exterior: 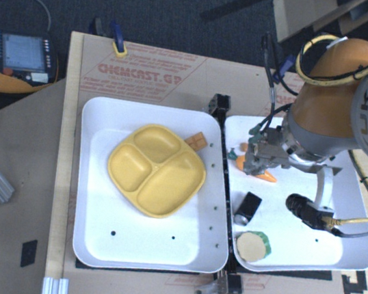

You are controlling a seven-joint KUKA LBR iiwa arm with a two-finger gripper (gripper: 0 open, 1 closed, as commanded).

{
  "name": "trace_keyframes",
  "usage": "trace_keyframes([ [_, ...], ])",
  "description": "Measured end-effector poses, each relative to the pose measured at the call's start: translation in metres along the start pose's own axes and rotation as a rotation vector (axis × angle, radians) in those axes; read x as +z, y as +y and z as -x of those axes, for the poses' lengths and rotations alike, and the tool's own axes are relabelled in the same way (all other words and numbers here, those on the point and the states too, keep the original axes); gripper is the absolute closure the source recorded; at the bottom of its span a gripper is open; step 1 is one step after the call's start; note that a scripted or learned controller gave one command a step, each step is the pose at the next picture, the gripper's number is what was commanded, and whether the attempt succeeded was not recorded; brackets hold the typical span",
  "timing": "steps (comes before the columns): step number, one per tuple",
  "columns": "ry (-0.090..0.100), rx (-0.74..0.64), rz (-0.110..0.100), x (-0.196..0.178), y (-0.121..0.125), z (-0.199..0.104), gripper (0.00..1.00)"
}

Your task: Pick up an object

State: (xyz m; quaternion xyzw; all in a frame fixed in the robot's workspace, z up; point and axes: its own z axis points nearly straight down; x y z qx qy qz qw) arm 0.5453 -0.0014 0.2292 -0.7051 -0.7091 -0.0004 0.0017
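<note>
The left bin is mostly taken up by a yellow divided plate lying toward its back; a small brown block sits just beside the plate's far right edge. Bare white floor runs along the front and left of that bin. In the right bin, the arm hangs over the back half, with an orange piece under it. A black block and a round green-rimmed disc crowd the left side; the front right is open.
</note>
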Motion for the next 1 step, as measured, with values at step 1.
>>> trace_keyframes([
  [1,0.000,0.000,-0.003,0.0126,-0.0168,-0.0517,1.00],
])
